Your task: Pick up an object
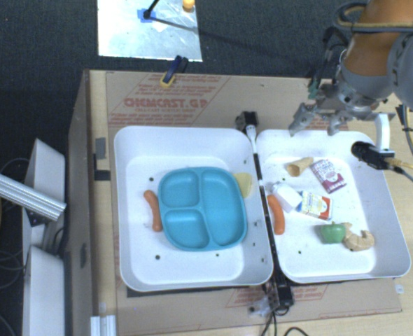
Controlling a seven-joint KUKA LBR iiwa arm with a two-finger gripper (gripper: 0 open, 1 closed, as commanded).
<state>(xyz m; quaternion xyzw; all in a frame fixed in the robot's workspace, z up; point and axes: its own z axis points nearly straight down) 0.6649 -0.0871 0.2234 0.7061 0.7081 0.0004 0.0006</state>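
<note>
The gripper (318,123) hangs over the far rim of the right bin (381,208), fingers spread apart with nothing between them. Inside that bin, against its left wall, a hot dog (277,214) lies with its long axis running far to near. A red packet (328,174) lies near the bin's centre.

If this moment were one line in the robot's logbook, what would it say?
task: pick up an object | gripper: open, above right bin's far edge, holding nothing | nearest item: cone | blue tray: left bin
</note>
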